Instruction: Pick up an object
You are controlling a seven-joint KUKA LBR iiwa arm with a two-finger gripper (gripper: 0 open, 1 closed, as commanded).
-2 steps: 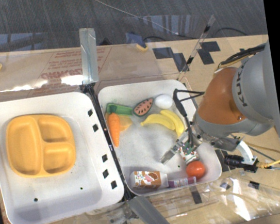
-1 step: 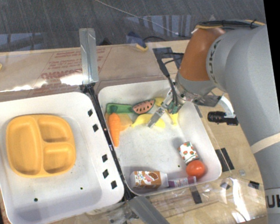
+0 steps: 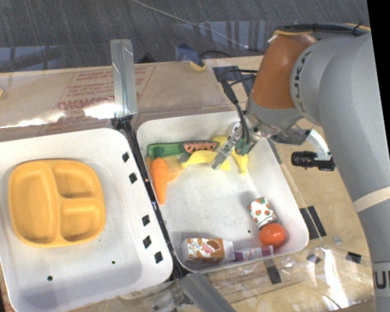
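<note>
The grey arm (image 3: 331, 95) reaches in from the right edge of the table (image 3: 321, 220), its orange band (image 3: 273, 71) above the far right corner of the right bin (image 3: 217, 206). The gripper (image 3: 232, 150) is down at the far edge of that bin, over a yellow banana-like toy (image 3: 206, 157). Whether the jaws are wide, narrow or closed on anything I cannot tell, since the metal tips blur into the yellow toy beneath them.

Along the far edge of the right bin lie a green piece (image 3: 165, 149) and a small reddish-brown piece (image 3: 199, 146), just beside the yellow toy. An orange carrot (image 3: 161, 178) lies along the bin's left wall, its tip toward the near edge. In the near right corner a small white bottle with red spots (image 3: 261, 212) lies just beside a red tomato (image 3: 272, 234). Along the near edge lies a brown-and-white packet (image 3: 205, 249), with a thin purple-and-white item (image 3: 252, 253) next to it.

The left bin (image 3: 24, 279) holds a yellow divided plate (image 3: 56, 201) toward its far left corner.
</note>
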